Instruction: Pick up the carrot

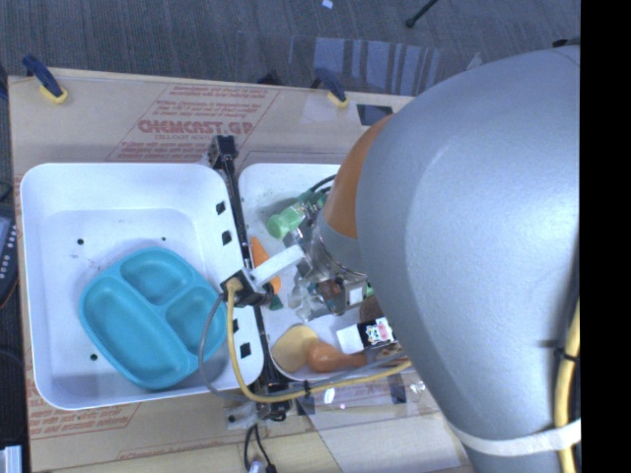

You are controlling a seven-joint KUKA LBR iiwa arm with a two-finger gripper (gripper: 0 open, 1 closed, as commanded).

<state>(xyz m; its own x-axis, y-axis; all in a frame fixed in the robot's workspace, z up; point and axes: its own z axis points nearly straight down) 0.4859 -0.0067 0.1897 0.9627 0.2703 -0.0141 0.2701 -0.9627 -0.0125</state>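
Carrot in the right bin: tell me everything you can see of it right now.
The carrot shows as a small smooth orange piece, plastic-looking, lying in the right bin close to its left wall. It seems to slant toward the view's bottom right, where hardware of the arm crosses over it; a little orange reappears below. Its ends and what touches it cannot be told.
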